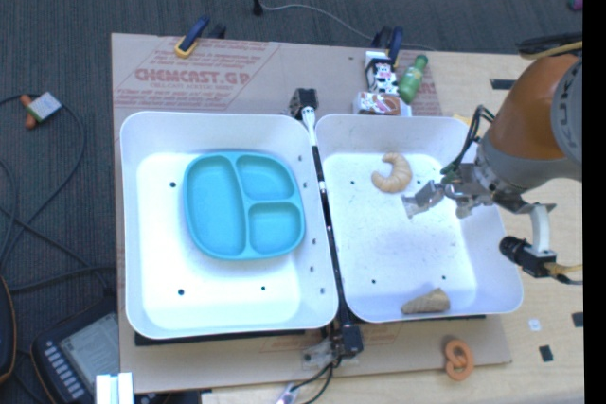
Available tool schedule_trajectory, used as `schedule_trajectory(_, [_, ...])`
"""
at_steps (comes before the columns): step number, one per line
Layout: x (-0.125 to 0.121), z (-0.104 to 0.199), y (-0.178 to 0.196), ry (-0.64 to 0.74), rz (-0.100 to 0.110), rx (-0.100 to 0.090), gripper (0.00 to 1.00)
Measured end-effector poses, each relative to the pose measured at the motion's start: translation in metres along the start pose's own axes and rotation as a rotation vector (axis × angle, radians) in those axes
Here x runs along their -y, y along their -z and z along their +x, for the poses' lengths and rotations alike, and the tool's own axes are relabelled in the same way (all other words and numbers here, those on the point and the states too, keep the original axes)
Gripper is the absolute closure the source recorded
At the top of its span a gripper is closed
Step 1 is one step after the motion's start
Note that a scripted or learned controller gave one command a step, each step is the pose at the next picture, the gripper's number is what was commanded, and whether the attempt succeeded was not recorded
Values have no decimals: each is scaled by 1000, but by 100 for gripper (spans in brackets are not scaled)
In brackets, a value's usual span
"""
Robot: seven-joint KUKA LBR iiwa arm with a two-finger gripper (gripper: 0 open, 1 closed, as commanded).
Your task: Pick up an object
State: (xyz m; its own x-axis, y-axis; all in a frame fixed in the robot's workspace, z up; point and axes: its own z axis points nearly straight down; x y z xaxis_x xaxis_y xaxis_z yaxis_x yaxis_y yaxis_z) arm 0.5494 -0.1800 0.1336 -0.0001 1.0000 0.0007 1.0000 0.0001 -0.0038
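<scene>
Tan croissant (393, 172) is seen curved, long axis roughly left-right, tips pointing down-left. Gripper (424, 199) beside it; finger state cannot be told.

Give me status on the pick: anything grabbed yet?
Nothing looks picked yet. The croissant and the other pastry both lie on the right bin floor. In hand: the gripper sits low over that bin, just right of the croissant, with nothing visible between its fingers. Left: close on an item and lift.
</scene>
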Motion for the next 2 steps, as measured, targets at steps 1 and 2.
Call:
schedule_trajectory(1, [60, 17, -46, -1, -11, 3, 0])
schedule_trajectory(2, [59, 16, -36, -3, -13, 6, 100])
